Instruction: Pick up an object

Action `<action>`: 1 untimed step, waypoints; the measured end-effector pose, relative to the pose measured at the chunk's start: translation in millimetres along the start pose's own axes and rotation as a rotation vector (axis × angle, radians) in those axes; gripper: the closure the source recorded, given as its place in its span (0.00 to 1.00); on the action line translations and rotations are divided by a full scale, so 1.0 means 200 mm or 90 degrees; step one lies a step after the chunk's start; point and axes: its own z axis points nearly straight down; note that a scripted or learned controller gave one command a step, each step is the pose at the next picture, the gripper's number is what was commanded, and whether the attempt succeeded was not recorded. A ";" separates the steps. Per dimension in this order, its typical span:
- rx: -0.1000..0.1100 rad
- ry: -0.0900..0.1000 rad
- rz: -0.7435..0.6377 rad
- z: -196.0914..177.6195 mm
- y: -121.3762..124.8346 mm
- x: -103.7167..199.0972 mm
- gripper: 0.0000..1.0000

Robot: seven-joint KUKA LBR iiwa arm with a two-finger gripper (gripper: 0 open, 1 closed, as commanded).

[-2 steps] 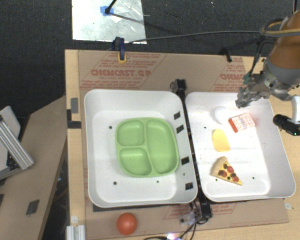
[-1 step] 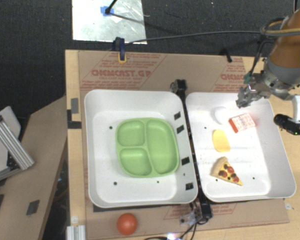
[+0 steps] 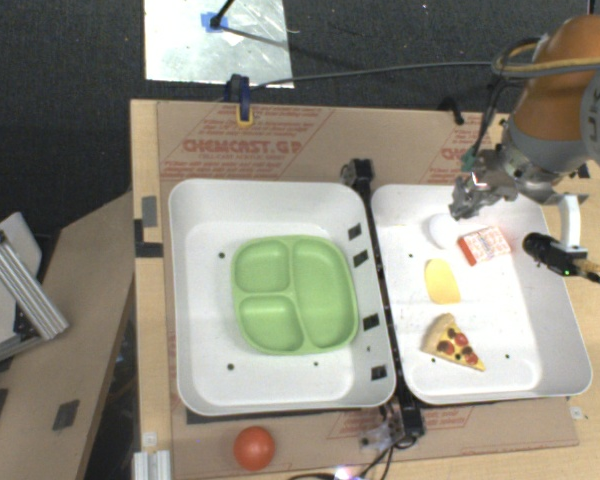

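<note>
A: Where is the claw point(image 3: 464, 206) right now?

B: It hangs at the far end of the right shallow white plastic bin point(image 3: 555, 353), at the end of the grey arm with the orange band point(image 3: 565, 78), which comes in from the right. Whether it is apart or together I cannot tell; the tip is small and dark against the bin.

A: What lies nearest to it?

B: A small white rounded object point(image 3: 439, 230) sits just beside the claw, a little nearer the camera and to its left. Whether they touch, I cannot tell. Just to the claw's right and nearer the camera is a small red-and-white packet point(image 3: 482, 244), tilted.

A: And further off?

B: Nearer the camera than the claw, a flat pale-yellow slab like a cheese slice point(image 3: 441, 282), and beyond that, well apart from the claw, a toy pizza slice with red toppings point(image 3: 453, 343).

A: The other side?

B: Left of the claw, the left shallow white plastic bin point(image 3: 205, 223) carries a light-green plastic tray with three compartments point(image 3: 294, 293). Far from the claw, on the brown cardboard-covered tabletop point(image 3: 280, 138) at the near edge, rests a small red-orange ball point(image 3: 253, 447).
</note>
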 end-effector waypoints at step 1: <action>0.000 0.001 -0.001 -0.06 -0.04 0.27 1.00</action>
